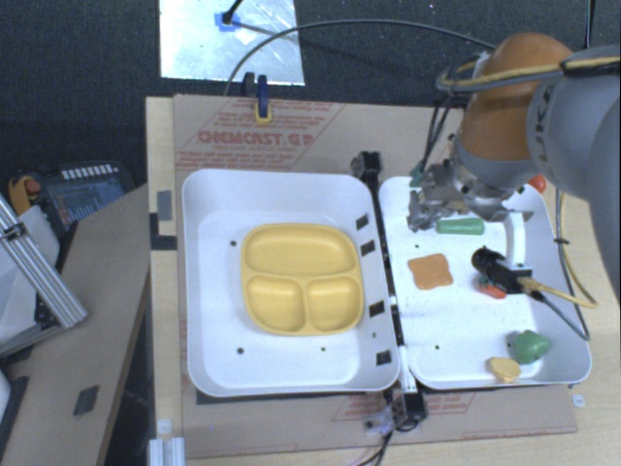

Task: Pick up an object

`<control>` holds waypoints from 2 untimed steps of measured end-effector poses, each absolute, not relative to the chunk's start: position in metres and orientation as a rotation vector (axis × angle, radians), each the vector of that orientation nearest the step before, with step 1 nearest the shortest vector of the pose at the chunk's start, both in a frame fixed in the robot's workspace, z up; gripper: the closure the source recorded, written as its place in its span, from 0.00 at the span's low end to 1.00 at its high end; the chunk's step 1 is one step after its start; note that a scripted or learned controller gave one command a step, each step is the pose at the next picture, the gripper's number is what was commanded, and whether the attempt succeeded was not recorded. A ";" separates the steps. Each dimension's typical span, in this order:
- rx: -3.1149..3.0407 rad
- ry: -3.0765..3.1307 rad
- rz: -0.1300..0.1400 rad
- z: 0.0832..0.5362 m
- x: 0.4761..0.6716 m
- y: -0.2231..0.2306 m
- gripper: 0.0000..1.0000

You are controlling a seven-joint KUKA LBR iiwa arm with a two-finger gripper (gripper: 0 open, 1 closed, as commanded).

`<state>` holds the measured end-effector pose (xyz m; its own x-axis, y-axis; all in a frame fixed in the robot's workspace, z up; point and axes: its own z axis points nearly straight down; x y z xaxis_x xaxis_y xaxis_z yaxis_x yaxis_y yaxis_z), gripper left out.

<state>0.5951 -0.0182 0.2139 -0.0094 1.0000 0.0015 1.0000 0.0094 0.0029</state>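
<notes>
While the claw (424, 214) hangs over the right bin (568, 357), its grip unreadable, a green stick (459, 227) lies just beside it.

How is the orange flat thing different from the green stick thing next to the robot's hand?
The orange piece is flat and roughly square; the green stick is long and thin. The orange piece lies apart in the open middle of the right bin, while the green stick lies right beside the gripper, farther toward the bin's back. Both are small and rest on the bin's floor.
</notes>
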 end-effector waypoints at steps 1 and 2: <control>2.210 2.231 0.007 0.226 0.608 0.031 1.00; 2.210 2.231 0.005 0.216 0.626 0.083 1.00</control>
